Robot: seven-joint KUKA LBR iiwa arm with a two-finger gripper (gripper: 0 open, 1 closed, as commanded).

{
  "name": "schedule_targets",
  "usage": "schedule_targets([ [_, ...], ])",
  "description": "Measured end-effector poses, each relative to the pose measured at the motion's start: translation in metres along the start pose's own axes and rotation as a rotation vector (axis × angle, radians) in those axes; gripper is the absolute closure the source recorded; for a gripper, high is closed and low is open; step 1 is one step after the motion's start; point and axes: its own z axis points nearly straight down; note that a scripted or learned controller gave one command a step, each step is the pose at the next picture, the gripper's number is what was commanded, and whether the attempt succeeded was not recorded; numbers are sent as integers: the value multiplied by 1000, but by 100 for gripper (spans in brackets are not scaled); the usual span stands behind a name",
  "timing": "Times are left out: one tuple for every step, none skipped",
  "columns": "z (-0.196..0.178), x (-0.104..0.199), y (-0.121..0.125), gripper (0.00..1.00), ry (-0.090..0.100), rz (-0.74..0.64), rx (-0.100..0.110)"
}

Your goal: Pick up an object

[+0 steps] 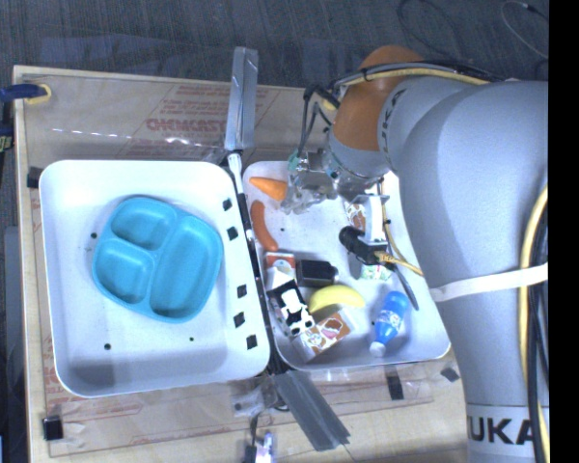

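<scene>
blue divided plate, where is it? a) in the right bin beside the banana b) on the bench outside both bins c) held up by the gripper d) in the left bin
d: the blue divided plate lies flat on the floor of the left bin, apart from the banana and bottle in the right bin.

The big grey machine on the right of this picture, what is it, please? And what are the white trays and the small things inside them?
It is a robot arm, grey with an orange band, reaching in from the right. One fixed camera looks down on the bench at a slant. Its gripper hangs over the right bin, near an orange carrot. That bin also holds a yellow banana, a small blue bottle and a black-and-white toy. The left bin holds a blue divided plate. I cannot tell whether the gripper holds anything.
</scene>
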Motion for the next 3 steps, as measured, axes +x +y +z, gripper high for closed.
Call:
schedule_targets([
  [0, 0, 0, 0, 0, -1, 0],
  [11, -18, 1, 0, 3, -9, 2],
  [2, -17, 1, 100, 2, -16, 5],
])
